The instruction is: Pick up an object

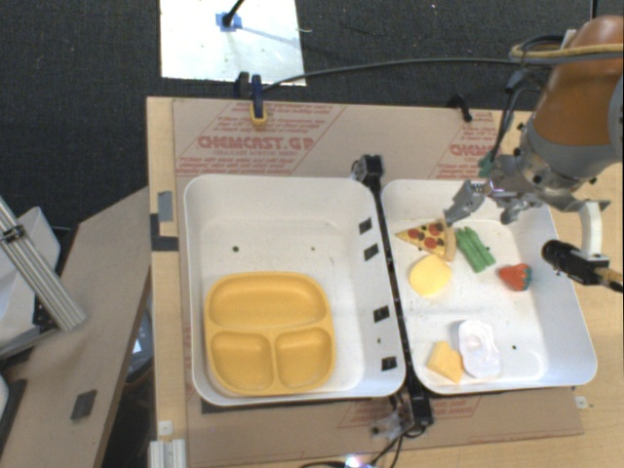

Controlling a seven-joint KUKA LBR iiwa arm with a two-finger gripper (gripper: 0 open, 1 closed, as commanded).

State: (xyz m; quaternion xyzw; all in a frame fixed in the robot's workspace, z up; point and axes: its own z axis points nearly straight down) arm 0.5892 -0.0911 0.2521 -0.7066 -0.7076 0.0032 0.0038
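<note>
The right bin (556,359) holds several toy foods: a pizza slice (429,237), a green vegetable piece (475,248), a round yellow piece (430,276), a red strawberry (516,277), a white cup-like item (478,347) and a yellow cheese wedge (446,362). My gripper (487,209) hangs over the bin's far side, just above and behind the green piece and the pizza slice. It is open, its two fingers spread apart with nothing between them.
The left bin (224,203) contains a yellow divided tray (271,331). A ridge with black clips (382,271) separates the bins. The arm's orange band (580,66) and cables fill the upper right. A black and white fixture (575,258) overhangs the right bin's right edge.
</note>
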